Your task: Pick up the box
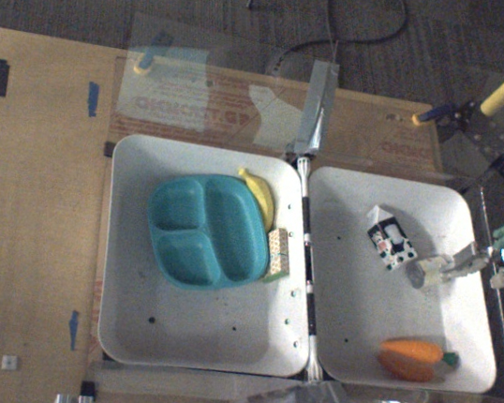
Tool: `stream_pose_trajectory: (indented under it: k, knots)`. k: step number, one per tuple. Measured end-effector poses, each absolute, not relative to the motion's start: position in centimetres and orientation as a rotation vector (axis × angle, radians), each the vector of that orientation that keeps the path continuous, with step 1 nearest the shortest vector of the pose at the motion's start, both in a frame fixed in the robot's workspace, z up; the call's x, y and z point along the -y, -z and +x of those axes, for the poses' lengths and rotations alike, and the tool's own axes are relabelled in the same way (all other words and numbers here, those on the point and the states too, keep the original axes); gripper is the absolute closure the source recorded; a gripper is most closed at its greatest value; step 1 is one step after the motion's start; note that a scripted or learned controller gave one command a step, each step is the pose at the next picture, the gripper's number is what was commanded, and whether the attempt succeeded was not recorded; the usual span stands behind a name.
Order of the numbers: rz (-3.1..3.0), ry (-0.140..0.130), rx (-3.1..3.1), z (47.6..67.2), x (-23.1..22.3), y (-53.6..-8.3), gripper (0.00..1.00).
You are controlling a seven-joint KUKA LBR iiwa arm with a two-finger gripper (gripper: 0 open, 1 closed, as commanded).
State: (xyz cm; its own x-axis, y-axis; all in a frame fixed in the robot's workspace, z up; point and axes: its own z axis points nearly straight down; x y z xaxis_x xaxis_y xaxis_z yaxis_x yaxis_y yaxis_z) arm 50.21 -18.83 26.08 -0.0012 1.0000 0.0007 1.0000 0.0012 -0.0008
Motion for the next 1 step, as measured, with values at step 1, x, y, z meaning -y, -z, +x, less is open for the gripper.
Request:
stream_pose_trajectory:
  k: [1]
  knots:
    - [-2.286, 0.008, 2.165, 52.1, 15.4, -8.79, 0.0]
